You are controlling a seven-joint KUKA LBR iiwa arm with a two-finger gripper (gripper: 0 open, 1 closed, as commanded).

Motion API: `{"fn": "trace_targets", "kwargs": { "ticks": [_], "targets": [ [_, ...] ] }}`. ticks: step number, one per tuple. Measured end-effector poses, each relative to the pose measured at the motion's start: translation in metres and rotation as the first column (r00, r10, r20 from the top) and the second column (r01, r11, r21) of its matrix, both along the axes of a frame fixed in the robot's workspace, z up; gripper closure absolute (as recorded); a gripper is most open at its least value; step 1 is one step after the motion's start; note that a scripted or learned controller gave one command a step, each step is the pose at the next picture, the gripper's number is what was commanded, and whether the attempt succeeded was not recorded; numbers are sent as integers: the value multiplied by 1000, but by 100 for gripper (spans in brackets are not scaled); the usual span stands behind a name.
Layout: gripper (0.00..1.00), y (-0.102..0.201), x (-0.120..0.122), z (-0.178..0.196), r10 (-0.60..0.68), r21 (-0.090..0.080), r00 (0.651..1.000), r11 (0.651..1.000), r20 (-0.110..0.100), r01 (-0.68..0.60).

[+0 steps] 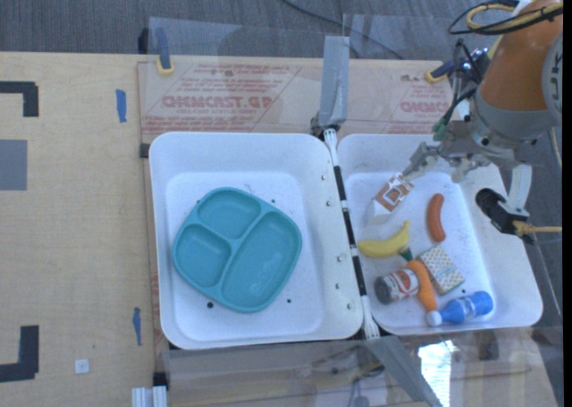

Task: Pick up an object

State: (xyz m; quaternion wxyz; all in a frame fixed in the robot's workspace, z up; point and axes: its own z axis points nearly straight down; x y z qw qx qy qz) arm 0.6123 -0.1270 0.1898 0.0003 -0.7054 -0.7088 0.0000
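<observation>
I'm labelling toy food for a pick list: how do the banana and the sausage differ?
The banana is yellow; the sausage is orange-red. The banana is curved and lies roughly crosswise, while the sausage is straight and lies nearly lengthwise up the view. The banana looks slightly longer. Both lie in the right bin.

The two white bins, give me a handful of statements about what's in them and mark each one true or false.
1. The teal divided plate lies in the left bin. True.
2. The banana lies on the teal divided plate. False: it is in the right bin.
3. The sausage lies in the right bin. True.
4. The blue bottle stands upright. False: it lies on its side.
5. The gripper is above the left bin. False: it is over the right bin's far end.
</observation>
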Motion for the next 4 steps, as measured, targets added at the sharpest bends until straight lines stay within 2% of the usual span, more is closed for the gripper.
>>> {"fn": "trace_targets", "kwargs": {
  "ticks": [1,2,3,4],
  "targets": [
    [0,-39,-16,-88,45,-1,999,999,4,-45],
    [0,-54,-33,-102,62,0,998,998,6,-62],
    [100,-57,-32,-90,57,-3,998,998,12,-57],
    [100,2,-1,17,79,-2,997,997,3,-79]
  ]
}}
